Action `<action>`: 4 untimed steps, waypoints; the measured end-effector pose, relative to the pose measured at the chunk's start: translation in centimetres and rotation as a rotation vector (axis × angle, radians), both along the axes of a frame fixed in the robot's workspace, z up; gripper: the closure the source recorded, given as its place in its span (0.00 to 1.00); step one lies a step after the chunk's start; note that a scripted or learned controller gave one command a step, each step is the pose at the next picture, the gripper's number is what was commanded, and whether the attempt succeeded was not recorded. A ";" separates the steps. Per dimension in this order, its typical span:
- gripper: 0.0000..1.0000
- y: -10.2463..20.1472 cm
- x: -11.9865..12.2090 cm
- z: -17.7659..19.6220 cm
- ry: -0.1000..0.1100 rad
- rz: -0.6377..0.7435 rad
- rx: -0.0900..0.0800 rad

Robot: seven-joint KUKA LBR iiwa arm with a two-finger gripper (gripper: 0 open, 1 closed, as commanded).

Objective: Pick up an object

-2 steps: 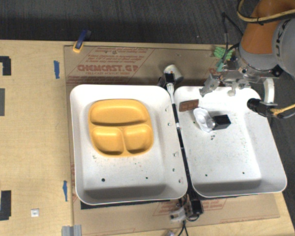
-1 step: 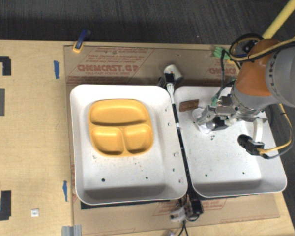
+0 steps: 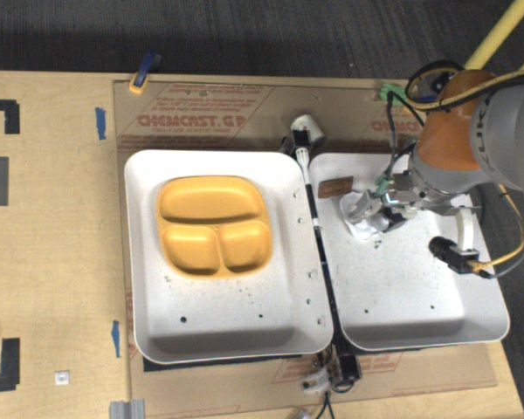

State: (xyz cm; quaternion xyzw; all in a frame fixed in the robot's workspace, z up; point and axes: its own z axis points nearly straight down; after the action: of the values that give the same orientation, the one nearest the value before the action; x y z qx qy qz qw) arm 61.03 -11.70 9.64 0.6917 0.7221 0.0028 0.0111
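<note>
Just left of the fingers (image 3: 373,209), a brown block (image 3: 335,186).

blue tape (image 3: 99,122) on bench | yellow pole (image 3: 499,30) top right

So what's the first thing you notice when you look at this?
The big yellow plastic tray with three compartments jumps out, lying in the left white bin. Next comes the grey robot arm with its orange band, reaching in from the right, its gripper low over the right white bin near a small brown block.
</note>
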 end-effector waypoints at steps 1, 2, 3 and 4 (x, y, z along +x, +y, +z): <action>0.00 1.2 0.4 0.1 -0.003 0.599 -0.017; 0.00 1.0 5.4 -1.2 0.037 0.405 0.013; 0.00 0.7 -2.0 -1.1 0.020 0.333 0.007; 1.00 0.8 -1.9 0.0 0.016 0.331 0.008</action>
State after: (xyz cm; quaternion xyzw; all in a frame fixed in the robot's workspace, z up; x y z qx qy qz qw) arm 59.15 -10.94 9.65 0.5633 0.8262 0.0019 0.0018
